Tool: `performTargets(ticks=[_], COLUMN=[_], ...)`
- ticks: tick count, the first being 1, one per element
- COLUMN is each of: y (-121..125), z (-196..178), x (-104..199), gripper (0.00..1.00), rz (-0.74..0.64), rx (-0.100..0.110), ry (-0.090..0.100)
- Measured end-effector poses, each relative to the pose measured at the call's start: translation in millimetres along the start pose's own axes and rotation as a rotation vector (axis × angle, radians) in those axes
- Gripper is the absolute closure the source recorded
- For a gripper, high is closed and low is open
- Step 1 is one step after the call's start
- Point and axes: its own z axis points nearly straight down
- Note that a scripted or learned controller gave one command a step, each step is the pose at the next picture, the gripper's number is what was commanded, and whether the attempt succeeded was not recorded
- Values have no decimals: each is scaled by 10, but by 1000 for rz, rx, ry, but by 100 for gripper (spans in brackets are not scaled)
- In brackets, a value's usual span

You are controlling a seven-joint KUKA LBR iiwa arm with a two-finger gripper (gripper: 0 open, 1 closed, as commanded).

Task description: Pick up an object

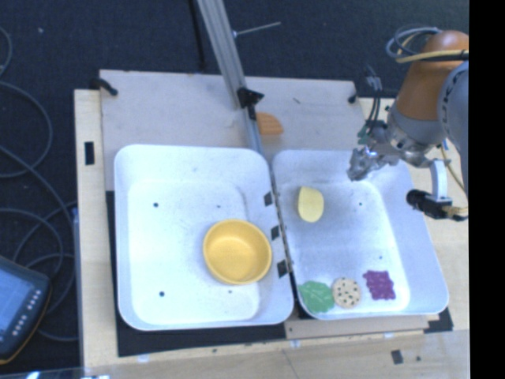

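Note:
In the right bin [410,235] a pale yellow lemon-like piece [310,204] lies near the left wall. Along the bin's front edge sit a green leafy piece [316,295], a round cookie [346,291] and a purple grape-like piece [379,284]. A yellow bowl [236,251] stands in the left bin [150,212]. My gripper [360,168] hangs over the back of the right bin, to the right of the lemon piece and well apart from it. Nothing shows between its tips.
An orange object [268,124] lies on the bench behind the bins, beside a slanted metal rail [225,46]. A tablet [20,302] and cables rest on the floor at the left.

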Motion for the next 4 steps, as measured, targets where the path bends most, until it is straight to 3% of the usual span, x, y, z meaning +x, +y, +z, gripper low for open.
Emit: performTargets(ticks=[2, 4], y=[49, -414], z=[-962, -814], x=[-115, 931], gripper=[100, 100], rz=[-2, -5], rx=[0, 7], ry=[0, 2])
